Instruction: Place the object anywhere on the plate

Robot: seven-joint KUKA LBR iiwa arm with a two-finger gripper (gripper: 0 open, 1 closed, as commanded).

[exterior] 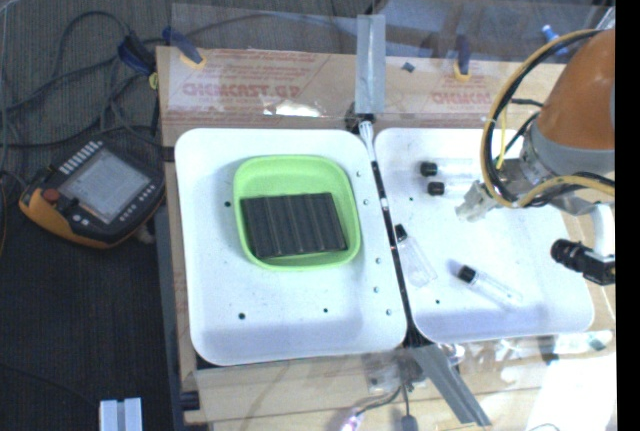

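Over the right bin (pixel 560 314) the arm (pixel 580 119) hovers with the gripper (pixel 472 207) low, fingers' state hard to tell, while a syringe (pixel 488 284) lies beside it, ungrasped; next comes a pick, then carry to the plate (pixel 245 184).

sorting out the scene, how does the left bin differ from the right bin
The left bin holds a green plate with a dark ribbed slab; the right bin holds small clear vials with black caps. The arm hangs over the right bin, not the left bin. Both are shallow and white.
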